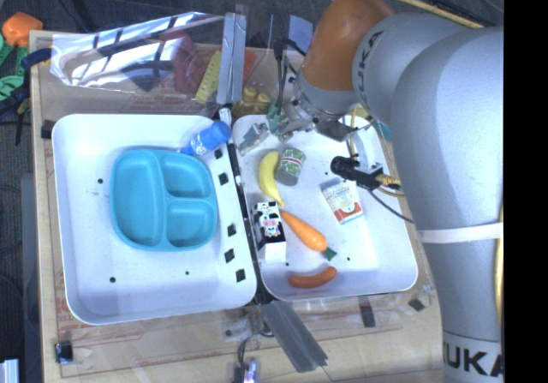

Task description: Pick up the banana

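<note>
The grey arm (pixel 428 98) angles down-left, its end effector (pixel 278 120) seemingly lowered.

Bright, soft focus (bins glaring)

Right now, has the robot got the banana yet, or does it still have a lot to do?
Not yet. Done so far: the arm has reached into the right bin, and its tool sits at the far end, just above the banana. In hand: nothing that I can see; the banana lies flat on the bin floor beside a small green can. Left to do: come down onto it, grip it and lift it.
</note>
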Robot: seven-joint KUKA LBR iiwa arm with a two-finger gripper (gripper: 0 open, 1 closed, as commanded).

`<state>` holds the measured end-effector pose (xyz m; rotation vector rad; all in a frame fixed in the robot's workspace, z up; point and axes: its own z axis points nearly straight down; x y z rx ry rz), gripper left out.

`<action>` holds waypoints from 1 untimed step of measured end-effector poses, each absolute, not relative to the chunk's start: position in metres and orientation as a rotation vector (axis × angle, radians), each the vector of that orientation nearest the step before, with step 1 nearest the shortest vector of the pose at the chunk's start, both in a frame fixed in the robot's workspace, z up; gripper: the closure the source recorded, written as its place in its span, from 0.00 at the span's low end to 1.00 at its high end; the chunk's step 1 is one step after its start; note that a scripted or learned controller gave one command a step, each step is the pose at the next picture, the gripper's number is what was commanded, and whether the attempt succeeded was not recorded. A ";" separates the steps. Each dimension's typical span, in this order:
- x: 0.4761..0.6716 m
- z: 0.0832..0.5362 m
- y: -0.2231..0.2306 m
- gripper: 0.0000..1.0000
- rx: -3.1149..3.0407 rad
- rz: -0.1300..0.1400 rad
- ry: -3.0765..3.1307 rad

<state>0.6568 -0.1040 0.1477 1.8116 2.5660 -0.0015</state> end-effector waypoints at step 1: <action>0.652 0.137 -0.107 0.00 1.719 -0.001 2.628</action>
